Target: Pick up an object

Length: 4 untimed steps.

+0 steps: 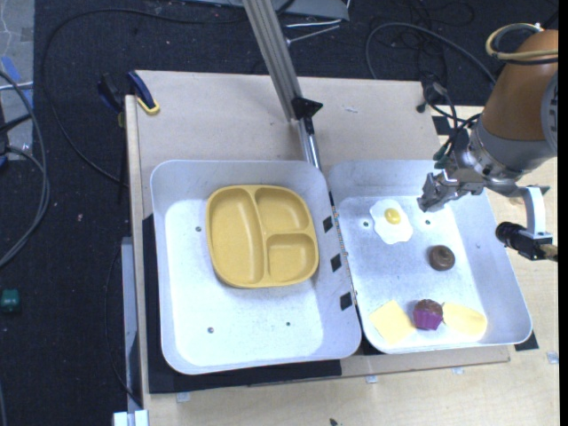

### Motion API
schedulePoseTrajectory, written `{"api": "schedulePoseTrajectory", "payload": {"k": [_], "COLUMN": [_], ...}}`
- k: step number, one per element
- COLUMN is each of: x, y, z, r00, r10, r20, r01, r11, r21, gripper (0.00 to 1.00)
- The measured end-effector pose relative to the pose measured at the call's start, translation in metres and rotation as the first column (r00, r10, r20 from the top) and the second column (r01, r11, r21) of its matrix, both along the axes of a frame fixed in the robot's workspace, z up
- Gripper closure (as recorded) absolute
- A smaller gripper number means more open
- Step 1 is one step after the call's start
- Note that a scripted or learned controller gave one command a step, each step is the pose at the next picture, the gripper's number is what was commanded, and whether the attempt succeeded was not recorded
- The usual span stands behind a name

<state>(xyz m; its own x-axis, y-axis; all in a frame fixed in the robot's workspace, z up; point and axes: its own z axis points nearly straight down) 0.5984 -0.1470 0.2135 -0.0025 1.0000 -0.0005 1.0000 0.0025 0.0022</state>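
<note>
Just right of fried egg (pixel 391 221): gripper (pixel 432 195), over right bin (pixel 497 264).

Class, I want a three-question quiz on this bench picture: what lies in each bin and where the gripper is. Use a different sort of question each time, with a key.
1. True or false: the yellow divided tray lies in the right bin.
2. Which item lies nearest the gripper? A) fried egg B) purple ball C) brown doughnut
3. Fill in: the purple ball sits between two pale yellow ___.

Key: 1 false, it lies in the left bin; 2 A; 3 slices.
</note>
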Motion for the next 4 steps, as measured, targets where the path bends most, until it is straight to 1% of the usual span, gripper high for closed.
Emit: {"api": "schedulePoseTrajectory", "payload": {"k": [1, 3, 4], "x": [-0.002, -0.031, -0.037], "y": [0.051, 0.157, 0.208], "z": [-0.005, -0.009, -0.006], "r00": [1.0, 1.0, 1.0], "r10": [0.003, 0.004, 0.005], "r20": [-0.003, -0.005, -0.003], "r01": [-0.003, -0.004, -0.005], "r11": [1.0, 1.0, 1.0], "r21": [0.001, 0.001, 0.002], "gripper": [1.0, 1.0, 1.0]}}
